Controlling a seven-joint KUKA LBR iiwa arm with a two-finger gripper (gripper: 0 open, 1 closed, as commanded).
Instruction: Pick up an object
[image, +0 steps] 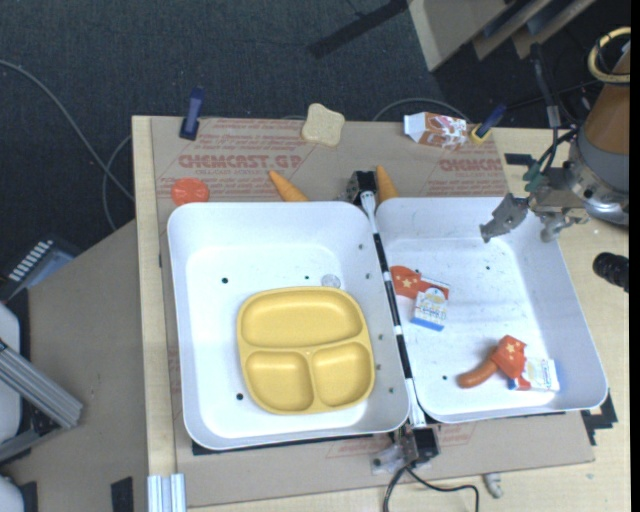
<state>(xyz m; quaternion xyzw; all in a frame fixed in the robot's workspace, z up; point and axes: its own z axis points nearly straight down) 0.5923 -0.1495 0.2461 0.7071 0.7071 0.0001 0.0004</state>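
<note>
My gripper (522, 222) hangs over the far right corner of the right bin (565, 290). Its two grey fingers are spread apart, open, with nothing between them. In that bin a small red, white and blue carton (422, 297) lies near the left wall. An orange sausage (479, 373), a red piece (511, 354) and a white packet (541, 374) lie together near the front right corner. All of these are well in front of the gripper and apart from it.
The left bin (200, 300) holds a yellow three-compartment plate (305, 348) and a small round silver item (330, 282). Behind the bins lie a bread slice (322, 123), a carrot (287, 186), a red disc (187, 190) and a small carton (436, 128).
</note>
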